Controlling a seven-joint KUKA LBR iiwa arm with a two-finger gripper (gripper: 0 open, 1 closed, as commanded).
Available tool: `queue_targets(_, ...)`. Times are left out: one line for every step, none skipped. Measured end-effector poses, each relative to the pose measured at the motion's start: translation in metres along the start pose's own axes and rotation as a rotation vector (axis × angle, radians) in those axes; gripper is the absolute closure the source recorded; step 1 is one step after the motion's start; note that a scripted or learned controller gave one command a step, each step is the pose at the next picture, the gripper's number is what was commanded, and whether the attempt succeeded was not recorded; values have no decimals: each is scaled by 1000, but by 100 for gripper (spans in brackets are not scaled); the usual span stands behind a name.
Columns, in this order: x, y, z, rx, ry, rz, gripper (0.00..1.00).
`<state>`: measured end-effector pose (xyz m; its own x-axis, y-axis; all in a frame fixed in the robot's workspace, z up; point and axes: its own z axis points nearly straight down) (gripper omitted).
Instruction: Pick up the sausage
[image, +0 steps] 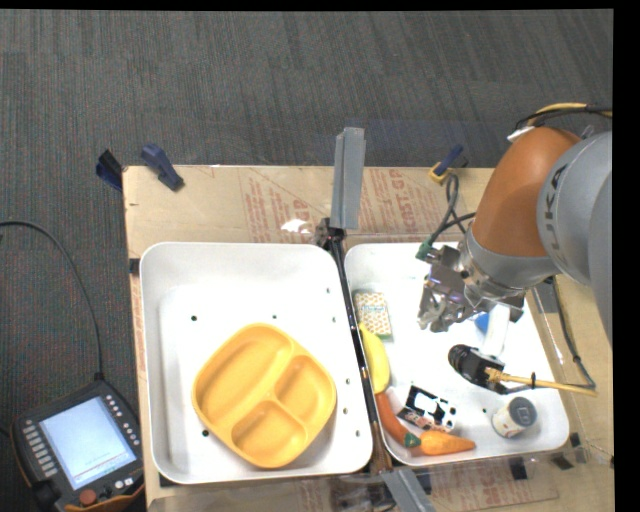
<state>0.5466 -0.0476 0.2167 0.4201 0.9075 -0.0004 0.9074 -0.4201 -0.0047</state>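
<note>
While the gripper (437, 318) hangs over the middle of the right bin (400, 262), you cannot tell how its metal fingers stand, and nothing shows between them. Your sausage (392, 417), a slim reddish-brown cylinder, lies near the bin's 7 o'clock corner, with a curved yellow banana (375, 360) just above it and an orange carrot (443, 445) at its 4 o'clock. A black-and-white toy (428, 408) sits just beside it. The left bin (180, 270) holds a smooth yellow plastic plate (265, 395) with three compartments.
</note>
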Motion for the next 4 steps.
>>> queue_targets(-14, 39, 31, 0, -1, -203, 100)
queue_targets(-2, 73, 72, 0, -1, -236, 100)
queue_targets(-36, 124, 128, -3, 0, -385, 100)
queue_targets(-2, 101, 58, -3, 0, -398, 100)
